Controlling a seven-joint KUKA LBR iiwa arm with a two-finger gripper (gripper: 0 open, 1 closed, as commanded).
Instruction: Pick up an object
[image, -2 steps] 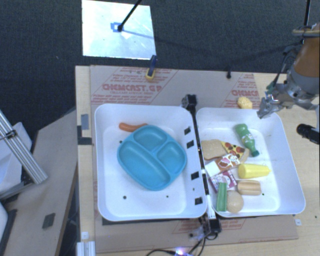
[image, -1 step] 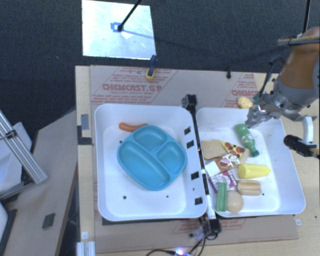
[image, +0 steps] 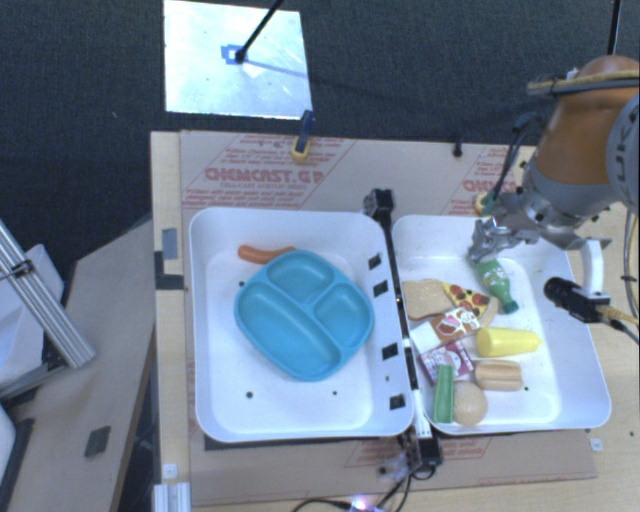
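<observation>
My tool (image: 487, 243): it hangs low over the far part of the right shallow white bin (image: 575, 400), directly above the top of the green plastic bottle (image: 496, 283). I cannot tell whether it is released, clenched or grasping anything.
My arm: grey with an orange band (image: 590, 120), it enters from the right edge.
Green bottle: it lies tilted in the right bin, its upper end just under my tool, its lower end near the toy pizza slice (image: 468, 297).
Other right-bin contents: a tan toy bread slice (image: 428, 297) beside the pizza slice, a yellow toy piece (image: 508, 343), a beige bread roll (image: 497, 376), a round pale toy (image: 468, 404), a green stick-shaped vegetable (image: 443, 392) and a small printed red-and-white packet (image: 448, 357), all crowded together in the near half.
Left shallow white bin (image: 215, 400): it holds a light blue sectioned plastic tray (image: 303, 314) and an orange toy sausage (image: 262, 253) touching the tray's far edge.
Worktop (image: 265, 170): both bins sit side by side on it.
</observation>
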